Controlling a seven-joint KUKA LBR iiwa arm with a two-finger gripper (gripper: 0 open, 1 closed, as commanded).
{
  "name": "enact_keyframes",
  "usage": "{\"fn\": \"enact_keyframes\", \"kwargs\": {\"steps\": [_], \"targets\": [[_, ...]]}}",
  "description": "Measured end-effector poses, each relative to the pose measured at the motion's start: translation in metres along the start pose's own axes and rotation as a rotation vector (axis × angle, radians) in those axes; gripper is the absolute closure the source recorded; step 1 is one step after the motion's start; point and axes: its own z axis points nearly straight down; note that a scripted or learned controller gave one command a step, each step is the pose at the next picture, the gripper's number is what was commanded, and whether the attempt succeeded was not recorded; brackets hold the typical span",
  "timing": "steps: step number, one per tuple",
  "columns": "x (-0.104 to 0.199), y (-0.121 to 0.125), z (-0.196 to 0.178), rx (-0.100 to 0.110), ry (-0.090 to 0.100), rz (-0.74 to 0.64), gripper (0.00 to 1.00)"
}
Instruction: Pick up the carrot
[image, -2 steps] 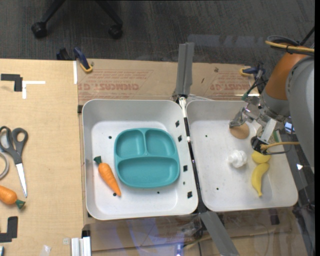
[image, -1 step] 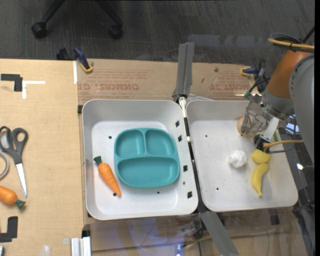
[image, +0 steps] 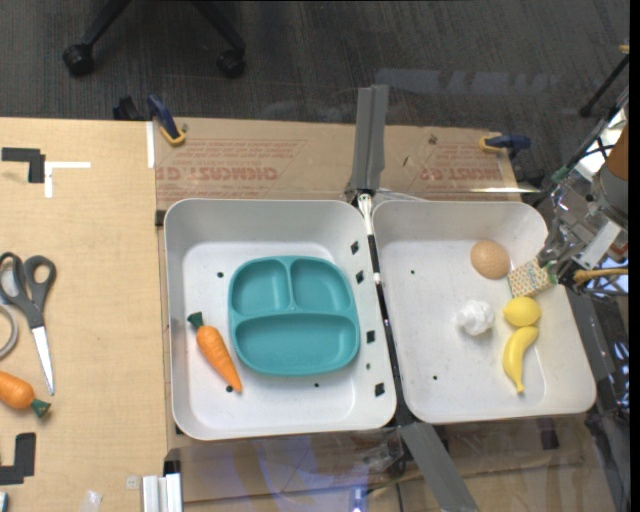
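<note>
Camera view: the carrot (image: 217, 357) lies in the left bin (image: 178, 300), on the bin floor just beside the left edge of the teal divided plate (image: 293, 315), with its green top toward the far left and its tip pointing to the near side. The gripper (image: 556, 262) is at the far right rim of the right bin (image: 560, 400), well apart from the carrot; how wide its jaws stand I cannot tell, and nothing is visible in its hold. In the right bin there are an egg (image: 490, 259), a yellow sponge piece (image: 529, 279), a lemon (image: 521, 312), a banana (image: 516, 355) and a white crumpled thing (image: 476, 318).

I think the risk is in the long travel across both bins and in the narrow place beside the plate: one jaw may land on the plate rim and push the carrot away. A second carrot (image: 17, 392) lies on the wooden bench (image: 80, 250) near the scissors (image: 32, 315), so a wrong target is also possible.
</note>
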Motion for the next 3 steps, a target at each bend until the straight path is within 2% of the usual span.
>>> {"fn": "enact_keyframes", "kwargs": {"steps": [1, 2, 3], "targets": [[0.004, -0.003, -0.120, -0.001, 0.000, -0.139, 1.00], [-0.048, -0.099, -0.011, 0.004, -0.001, 0.000, 1.00], [0.007, -0.133, 0.091, 0.004, -0.001, 0.340, 1.00]]}}
